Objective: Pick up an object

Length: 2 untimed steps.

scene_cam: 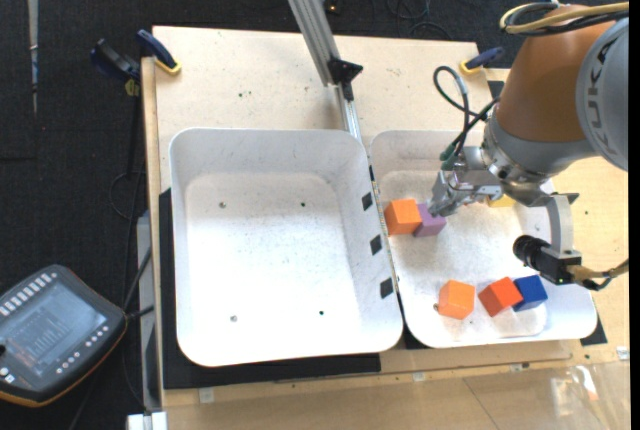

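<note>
**Crowded target: two blocks touching under my reach**

My end effector [447,201] is low in the right bin [570,323], just over the pink block [431,222]. From this slanted view I cannot tell how it is set, or whether it has anything.

The pink block sits against an orange block [403,216], touching or nearly so, both close to the wall shared with the left bin [190,168].

Risks as I judge them:
- Descending on the seam between the two could shove one aside instead of straddling it.
- A closing finger may catch the orange neighbour and twist the pink block out.
- The bin wall is near; a block pushed that way could jam against it.

Other candidates lie well apart near the front edge: another orange cube [456,299], a red-orange block [499,296] and a blue block [531,291], the last two touching.
</note>
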{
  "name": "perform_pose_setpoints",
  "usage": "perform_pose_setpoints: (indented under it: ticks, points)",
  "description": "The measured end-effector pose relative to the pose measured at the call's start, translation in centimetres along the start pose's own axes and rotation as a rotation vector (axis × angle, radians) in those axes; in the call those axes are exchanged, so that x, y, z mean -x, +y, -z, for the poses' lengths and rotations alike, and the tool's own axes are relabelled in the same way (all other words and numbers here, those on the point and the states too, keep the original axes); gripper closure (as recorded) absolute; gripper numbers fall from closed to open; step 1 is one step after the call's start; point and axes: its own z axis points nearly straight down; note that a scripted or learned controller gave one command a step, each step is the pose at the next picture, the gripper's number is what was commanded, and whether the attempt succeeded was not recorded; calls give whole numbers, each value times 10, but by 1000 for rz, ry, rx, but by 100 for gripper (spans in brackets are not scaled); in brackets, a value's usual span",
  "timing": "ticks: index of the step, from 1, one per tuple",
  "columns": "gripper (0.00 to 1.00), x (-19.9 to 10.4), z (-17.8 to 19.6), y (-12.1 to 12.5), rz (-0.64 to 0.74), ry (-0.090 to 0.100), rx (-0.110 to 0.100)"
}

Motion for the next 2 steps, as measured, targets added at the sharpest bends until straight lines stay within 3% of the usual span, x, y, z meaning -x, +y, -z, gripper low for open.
perform_pose_setpoints:
  ticks: [2]
  points:
    - [100,-118,-5,-9,2,0,1]
